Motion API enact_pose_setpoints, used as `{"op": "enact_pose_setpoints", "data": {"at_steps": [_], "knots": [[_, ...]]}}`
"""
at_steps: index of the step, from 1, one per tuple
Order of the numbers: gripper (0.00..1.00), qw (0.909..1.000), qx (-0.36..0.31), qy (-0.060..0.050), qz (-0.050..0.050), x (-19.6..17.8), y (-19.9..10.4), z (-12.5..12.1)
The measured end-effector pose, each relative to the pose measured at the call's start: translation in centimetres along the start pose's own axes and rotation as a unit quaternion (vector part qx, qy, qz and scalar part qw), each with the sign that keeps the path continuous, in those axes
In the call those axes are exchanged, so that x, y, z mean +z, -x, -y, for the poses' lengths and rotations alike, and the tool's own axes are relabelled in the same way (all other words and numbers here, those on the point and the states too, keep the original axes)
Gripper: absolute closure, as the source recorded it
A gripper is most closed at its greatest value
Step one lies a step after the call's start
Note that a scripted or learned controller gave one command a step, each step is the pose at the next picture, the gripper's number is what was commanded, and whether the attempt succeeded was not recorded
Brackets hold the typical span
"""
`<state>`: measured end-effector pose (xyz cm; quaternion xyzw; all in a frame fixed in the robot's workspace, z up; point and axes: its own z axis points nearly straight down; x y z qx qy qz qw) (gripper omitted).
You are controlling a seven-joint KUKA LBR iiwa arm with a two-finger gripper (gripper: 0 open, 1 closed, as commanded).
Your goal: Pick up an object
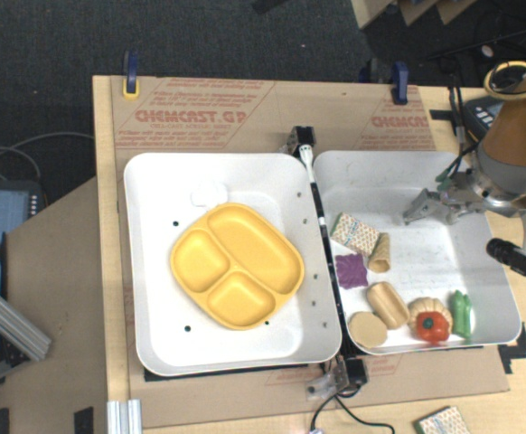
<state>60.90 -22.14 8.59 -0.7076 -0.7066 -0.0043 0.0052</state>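
My gripper (432,212) hangs over the upper middle of the right bin (399,165), its grey fingers spread open with nothing between them. The bin's objects lie lower and to the left of it. A patterned packet (354,233) and a tan cone (380,252) are the nearest. Below them are a purple piece (350,270), a tan roll (387,304), a round tan disc (367,329), a red tomato (432,325) and a green pepper (462,314).
The left bin (150,242) holds a yellow divided plate (236,265). The orange-banded arm (516,138) comes in over the right bin's right rim. A black clamp (301,139) sits at the top of the divider between the bins.
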Motion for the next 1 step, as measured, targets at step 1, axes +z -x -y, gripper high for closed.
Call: {"op": "enact_pose_setpoints", "data": {"at_steps": [1], "knots": [[0.0, 1.0, -0.003, 0.004, 0.008, 0.1, -4.91, -6.06]]}}
